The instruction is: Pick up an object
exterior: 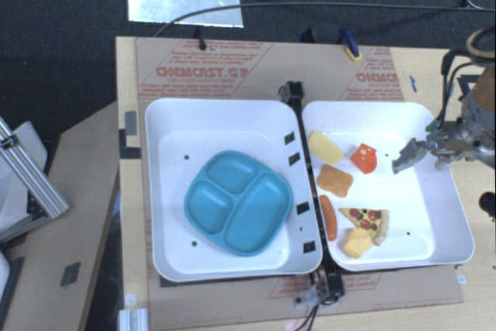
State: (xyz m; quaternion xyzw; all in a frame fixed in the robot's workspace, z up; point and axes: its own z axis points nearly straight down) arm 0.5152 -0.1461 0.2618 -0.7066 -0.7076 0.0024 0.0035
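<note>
Several toy foods lie in the left half of the right bin (446,225): a yellow piece (325,146), a red piece (364,157), an orange piece (335,181), a thin red sausage (328,217), a pizza slice (367,218) and a pale yellow wedge (355,245). My gripper (417,154) hangs over the upper right part of this bin, a short way right of the red piece and apart from it. Nothing shows in its grasp.
A blue divided plate (239,201) lies in the left bin (167,167). A black divider with clips (306,182) runs between the bins. The bins rest on cardboard (209,70). A metal rail (31,174) stands at the far left.
</note>
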